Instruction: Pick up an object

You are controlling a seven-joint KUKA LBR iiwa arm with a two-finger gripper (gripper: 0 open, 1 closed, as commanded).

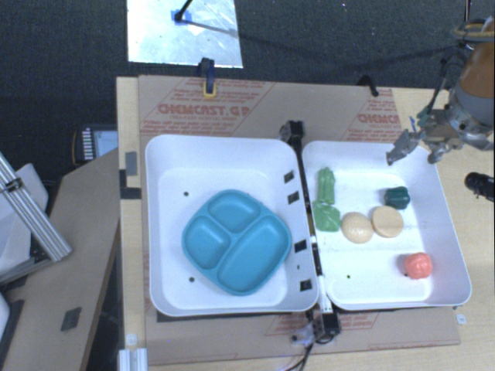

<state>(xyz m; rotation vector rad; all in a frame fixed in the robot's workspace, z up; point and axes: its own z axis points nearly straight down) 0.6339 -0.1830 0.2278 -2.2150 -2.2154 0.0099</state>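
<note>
Bench carries two white bins; right bin (452, 238) holds the objects. Pincer (415, 150), fingers spread wide and empty, hangs over its far rim. Dark green object (397, 198) lies nearest, just toward the camera from it.

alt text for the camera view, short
A gripper hangs open over the far edge of the right bin, which holds six small items; none is between its fingers. The left bin holds a blue divided plate.
</note>
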